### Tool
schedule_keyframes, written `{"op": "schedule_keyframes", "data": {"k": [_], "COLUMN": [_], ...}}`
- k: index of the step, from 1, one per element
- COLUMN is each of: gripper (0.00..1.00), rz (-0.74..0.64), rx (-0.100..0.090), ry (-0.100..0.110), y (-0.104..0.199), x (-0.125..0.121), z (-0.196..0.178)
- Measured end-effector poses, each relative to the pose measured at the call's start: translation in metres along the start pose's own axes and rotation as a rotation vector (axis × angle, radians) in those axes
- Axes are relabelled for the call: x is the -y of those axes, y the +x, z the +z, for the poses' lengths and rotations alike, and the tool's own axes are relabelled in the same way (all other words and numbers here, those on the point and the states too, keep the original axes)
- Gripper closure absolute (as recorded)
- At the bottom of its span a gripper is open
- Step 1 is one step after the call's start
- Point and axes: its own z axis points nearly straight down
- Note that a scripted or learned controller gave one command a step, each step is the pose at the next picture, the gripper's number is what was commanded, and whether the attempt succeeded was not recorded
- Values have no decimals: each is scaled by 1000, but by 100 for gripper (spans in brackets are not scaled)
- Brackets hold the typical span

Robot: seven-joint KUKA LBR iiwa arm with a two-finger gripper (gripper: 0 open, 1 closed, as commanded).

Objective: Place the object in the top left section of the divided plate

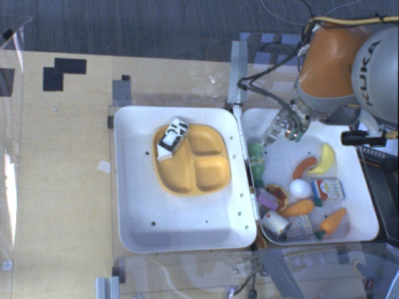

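Tool hangs over the far left part of the right bin, pointing down and left; whether it is spread or pressed together cannot be told, and nothing is seen in it. Arm enters from the far right, orange band above the wrist, grey body at the right edge, cables looping over it.

Below the tool, in the right bin: green item at the left wall, banana, red sausage-like piece, white egg, small carton, two carrots.

Left bin carries the yellow divided plate. Black-and-white object lies tilted in the plate's far left section, overlapping its rim. Surface is pale wood.
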Motion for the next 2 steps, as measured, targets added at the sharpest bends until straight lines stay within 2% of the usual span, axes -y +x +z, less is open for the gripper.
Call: {"op": "schedule_keyframes", "data": {"k": [1, 2], "gripper": [100, 100], "rz": [-55, -109], "rx": [5, 2], "ry": [-2, 1], "y": [-66, -127], "x": [15, 117], "z": [-59, 21]}}
